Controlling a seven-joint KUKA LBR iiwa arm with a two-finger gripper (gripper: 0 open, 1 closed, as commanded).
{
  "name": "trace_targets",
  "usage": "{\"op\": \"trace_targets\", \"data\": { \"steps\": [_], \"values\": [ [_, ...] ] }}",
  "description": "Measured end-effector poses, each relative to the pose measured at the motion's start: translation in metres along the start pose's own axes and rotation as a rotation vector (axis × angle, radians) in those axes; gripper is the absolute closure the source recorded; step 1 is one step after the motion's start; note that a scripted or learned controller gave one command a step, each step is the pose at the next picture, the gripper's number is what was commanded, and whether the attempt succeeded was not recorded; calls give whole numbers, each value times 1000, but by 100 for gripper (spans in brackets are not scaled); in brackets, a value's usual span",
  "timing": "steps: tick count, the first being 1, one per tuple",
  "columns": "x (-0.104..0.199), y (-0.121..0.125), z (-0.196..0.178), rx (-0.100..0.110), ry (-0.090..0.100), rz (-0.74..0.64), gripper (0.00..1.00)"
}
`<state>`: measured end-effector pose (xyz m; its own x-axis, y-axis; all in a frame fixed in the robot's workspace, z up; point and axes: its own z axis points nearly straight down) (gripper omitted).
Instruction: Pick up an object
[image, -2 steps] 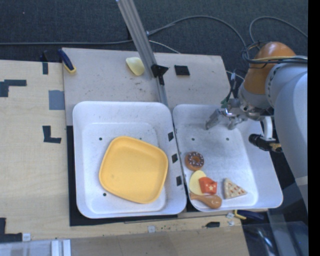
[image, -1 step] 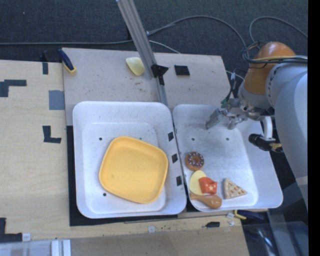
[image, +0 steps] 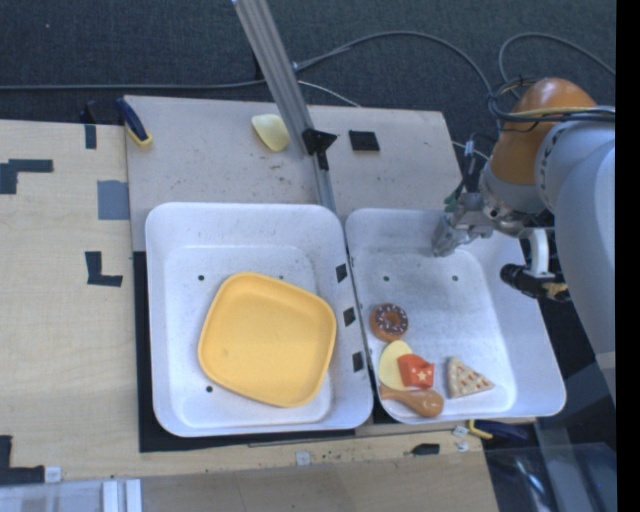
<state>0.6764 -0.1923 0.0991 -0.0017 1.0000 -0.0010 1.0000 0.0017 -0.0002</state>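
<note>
Two white bins sit on a pale bench; the tool's state is unclear.

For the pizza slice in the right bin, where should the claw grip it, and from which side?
Grip the pizza slice across its wide crust end, coming straight down from above. It lies flat and apart from the other toys, and its narrow tip offers less to hold.
</note>
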Motion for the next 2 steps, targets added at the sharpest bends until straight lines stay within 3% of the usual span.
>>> {"op": "trace_targets", "data": {
  "steps": [2],
  "values": [
    [1,-3,-124,-5,0,1,100]
  ]
}}
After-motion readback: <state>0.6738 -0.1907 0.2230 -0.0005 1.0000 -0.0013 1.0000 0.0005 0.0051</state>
